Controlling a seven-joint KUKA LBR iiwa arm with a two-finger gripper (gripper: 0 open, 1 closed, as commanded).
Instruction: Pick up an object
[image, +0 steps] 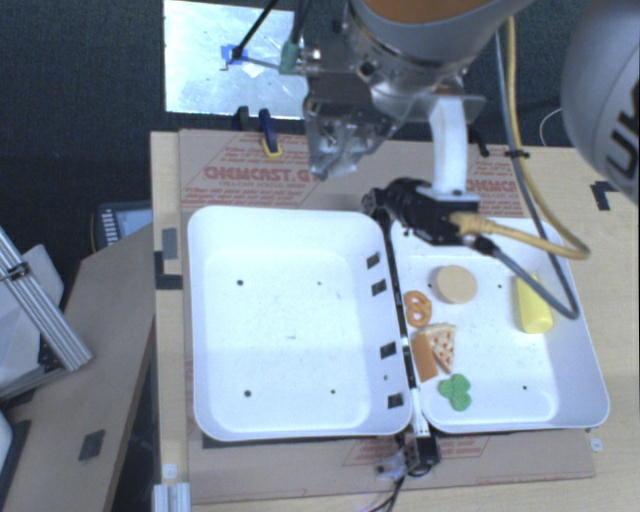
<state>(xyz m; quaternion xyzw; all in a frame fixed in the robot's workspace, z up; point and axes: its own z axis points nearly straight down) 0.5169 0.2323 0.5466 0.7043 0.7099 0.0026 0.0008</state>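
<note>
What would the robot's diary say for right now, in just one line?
arm: raised over back of bench | gripper: nothing held | right bin: round cookie, pretzel, cheese wedge, green piece, yellow piece | pick: not yet done

two white bins (280, 330) sit side by side on a cardboard sheet (240, 175).

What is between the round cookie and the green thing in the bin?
In the camera view, the pretzel and the orange pizza slice lie between the round cookie and the green piece, slightly to their left.

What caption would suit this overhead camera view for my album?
Robot arm's gripper poised above the bins; the right bin holds toy foods: pretzel, cookie, banana.
</note>
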